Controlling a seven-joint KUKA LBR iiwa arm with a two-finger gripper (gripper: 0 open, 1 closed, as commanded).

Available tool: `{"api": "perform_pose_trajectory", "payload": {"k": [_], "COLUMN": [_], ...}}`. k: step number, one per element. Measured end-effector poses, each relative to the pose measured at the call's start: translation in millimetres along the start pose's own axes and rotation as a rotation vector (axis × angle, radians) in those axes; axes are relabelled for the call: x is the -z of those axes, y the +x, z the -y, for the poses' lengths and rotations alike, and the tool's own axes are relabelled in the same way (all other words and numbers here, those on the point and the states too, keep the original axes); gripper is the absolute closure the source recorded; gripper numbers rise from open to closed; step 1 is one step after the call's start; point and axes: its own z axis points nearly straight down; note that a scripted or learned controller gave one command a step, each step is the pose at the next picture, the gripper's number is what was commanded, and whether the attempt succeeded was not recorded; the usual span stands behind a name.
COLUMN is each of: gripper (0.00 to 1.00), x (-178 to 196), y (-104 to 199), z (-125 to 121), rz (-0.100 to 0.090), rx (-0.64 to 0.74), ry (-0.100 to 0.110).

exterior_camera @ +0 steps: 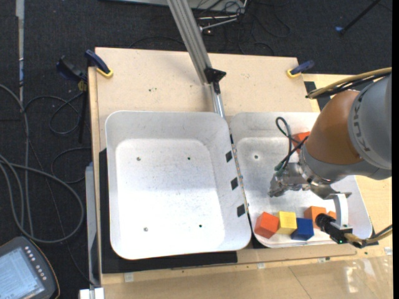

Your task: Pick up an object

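My gripper [282,185] hangs low over the middle of the right bin [255,143], under the orange-banded wrist. Along that bin's front wall lie an orange-red block [267,223], a yellow block [287,220] and a blue block [303,228], close together. Another orange piece [315,214] sits to their right, and an orange object [302,137] peeks out behind the arm near the back. The gripper stands above and behind the row of blocks, apart from them. Nothing shows between its fingers.
The left bin [124,136] lies beside the right one on the tan bench. A metal pole [190,33] slants down to the gap between the bins. Yellow-blue clamps [100,64] sit at the bench's back corners. The arm covers the right bin's right side.
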Motion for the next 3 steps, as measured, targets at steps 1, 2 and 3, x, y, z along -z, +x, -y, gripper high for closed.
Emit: {"api": "perform_pose_trajectory", "payload": {"k": [1,2,3], "gripper": [1.00,1.00,1.00], "x": [45.4,98.6,105.1], "y": [-6.3,-6.6,51.5], "z": [3.1,1.1,-5.5], "rz": [0.001,0.001,-0.001], "rx": [0.000,0.004,0.011], "ry": [-0.003,-0.005,-0.001]}}
